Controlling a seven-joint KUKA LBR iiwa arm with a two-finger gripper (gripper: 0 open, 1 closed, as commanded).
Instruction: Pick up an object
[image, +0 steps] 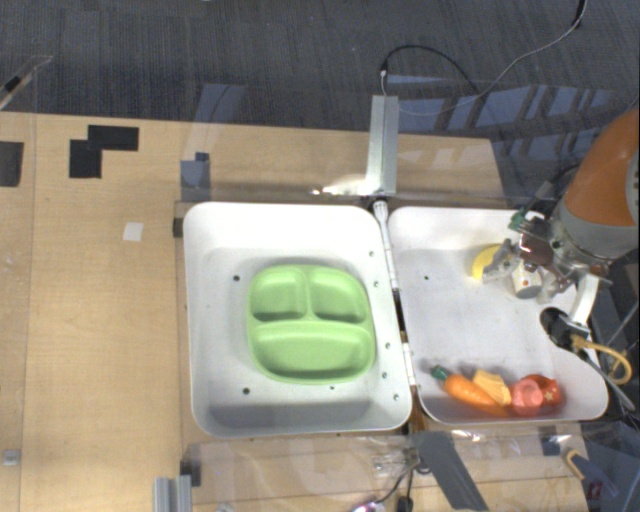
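Observation:
My gripper (522, 268) hangs over the upper right part of the right bin (450, 330), under the arm's orange band. A small yellow object (486, 262) lies on the bin floor just left of the gripper, touching or nearly touching it. Along the bin's near edge lie an orange carrot (460, 388), a small orange-yellow piece (492, 385) and a red object (535, 393). The view does not show anything held in the gripper.
The left bin (215, 300) holds a green divided plate (308, 323) in its middle. A metal post (384, 150) stands behind the divider between the bins. Black cables (575, 335) loop at the right bin's right rim.

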